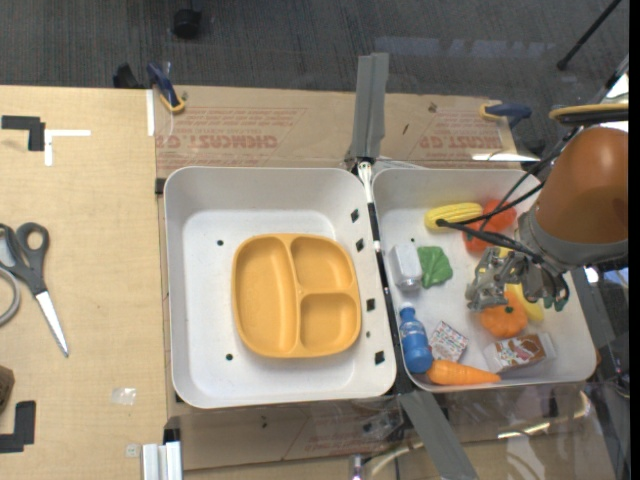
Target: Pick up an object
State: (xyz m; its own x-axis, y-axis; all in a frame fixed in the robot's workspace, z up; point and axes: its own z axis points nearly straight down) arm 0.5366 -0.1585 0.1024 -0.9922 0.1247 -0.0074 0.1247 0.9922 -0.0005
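My gripper (489,286) hangs low over the right bin (400,200), in its right half. It sits just above and to the left of an orange fruit (503,319), close to or touching it. Around it lie a corn cob (455,213), a green piece (435,266), a small grey can (406,265), a blue bottle (414,338), a carrot (462,373), a small patterned packet (449,341) and a brown packet (520,350). The arm's orange band (595,186) covers the bin's far right corner.
The left bin (190,268) holds a yellow divided plate (297,295). Scissors (35,278) lie on the wooden bench at far left. A grey bar (368,108) runs between the bins at the back, and cables cross above the corn.
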